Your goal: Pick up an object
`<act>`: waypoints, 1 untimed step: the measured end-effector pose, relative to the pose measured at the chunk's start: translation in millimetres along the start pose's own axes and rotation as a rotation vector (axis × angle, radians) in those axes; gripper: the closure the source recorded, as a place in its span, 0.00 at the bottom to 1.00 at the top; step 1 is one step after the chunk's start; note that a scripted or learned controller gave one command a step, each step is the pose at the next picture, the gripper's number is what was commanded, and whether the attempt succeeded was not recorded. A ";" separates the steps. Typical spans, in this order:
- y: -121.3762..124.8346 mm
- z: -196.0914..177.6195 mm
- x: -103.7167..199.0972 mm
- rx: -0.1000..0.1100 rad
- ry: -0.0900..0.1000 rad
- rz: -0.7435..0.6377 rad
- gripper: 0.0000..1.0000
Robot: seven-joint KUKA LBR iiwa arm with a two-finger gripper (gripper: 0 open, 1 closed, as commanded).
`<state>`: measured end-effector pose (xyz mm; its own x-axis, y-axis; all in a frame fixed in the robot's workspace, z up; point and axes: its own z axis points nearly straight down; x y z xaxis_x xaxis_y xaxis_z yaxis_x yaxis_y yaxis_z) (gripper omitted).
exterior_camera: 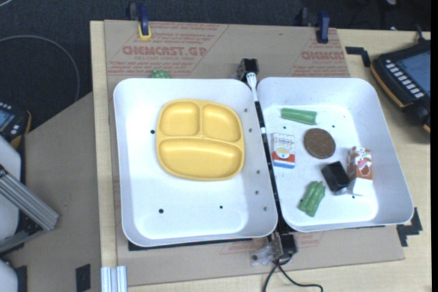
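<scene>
The right bin (383,205) holds several small objects. A green oblong piece (298,115) lies near its back. A brown round disc (319,143) sits in the middle. A small white, red and blue carton (283,150) lies by the bin's left wall. A black block (335,176) rests beside a red and white packet (361,164). A green bumpy piece (312,198) lies toward the front. The left bin (137,215) holds a yellow divided plate (200,139).
The bins rest on a cardboard sheet (205,44) held by blue clamps (143,19) at the back. A black tablet-like device (410,75) sits at the right edge. Metal framing (27,205) stands at the lower left. A cable (277,263) runs below the bins.
</scene>
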<state>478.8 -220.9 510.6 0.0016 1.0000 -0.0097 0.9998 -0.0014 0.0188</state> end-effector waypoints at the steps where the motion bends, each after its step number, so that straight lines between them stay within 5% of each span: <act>1: -2.3 118.3 16.3 0.028 0.014 -0.002 1.00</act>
<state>478.8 -205.7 392.2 -0.0002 1.0000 0.0039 1.0000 0.0002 -0.0096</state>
